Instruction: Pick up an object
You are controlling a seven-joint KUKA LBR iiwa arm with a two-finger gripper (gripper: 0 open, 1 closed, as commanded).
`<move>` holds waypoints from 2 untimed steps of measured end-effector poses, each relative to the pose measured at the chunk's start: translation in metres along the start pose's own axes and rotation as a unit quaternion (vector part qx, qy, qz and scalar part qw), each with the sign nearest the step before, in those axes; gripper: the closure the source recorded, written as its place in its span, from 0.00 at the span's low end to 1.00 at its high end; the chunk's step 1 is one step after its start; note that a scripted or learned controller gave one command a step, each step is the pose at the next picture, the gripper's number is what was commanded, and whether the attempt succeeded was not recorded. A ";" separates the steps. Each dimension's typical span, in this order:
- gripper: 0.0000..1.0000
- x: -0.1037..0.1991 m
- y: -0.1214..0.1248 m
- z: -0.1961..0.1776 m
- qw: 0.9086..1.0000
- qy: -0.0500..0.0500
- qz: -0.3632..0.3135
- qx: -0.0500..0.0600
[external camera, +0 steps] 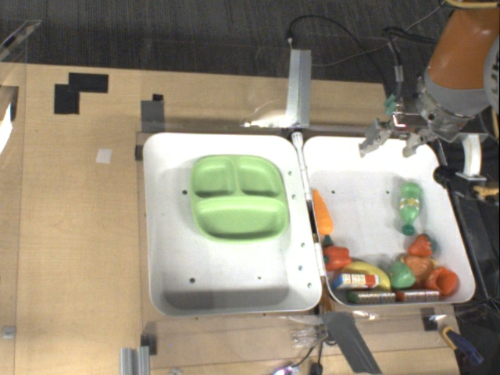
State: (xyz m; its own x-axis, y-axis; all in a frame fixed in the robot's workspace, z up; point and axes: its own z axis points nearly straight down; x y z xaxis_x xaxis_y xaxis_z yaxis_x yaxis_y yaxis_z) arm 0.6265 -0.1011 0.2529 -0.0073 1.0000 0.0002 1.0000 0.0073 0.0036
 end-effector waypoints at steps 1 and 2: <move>0.00 -0.062 -0.033 0.046 1.000 -0.001 0.020 0.000; 0.00 -0.032 -0.012 0.033 0.997 0.000 0.078 -0.001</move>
State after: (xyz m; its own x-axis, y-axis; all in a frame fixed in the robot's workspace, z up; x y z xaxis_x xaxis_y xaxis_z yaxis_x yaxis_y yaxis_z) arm 0.6145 -0.1336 0.2201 0.1488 0.9889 0.0007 0.9889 -0.1488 0.0046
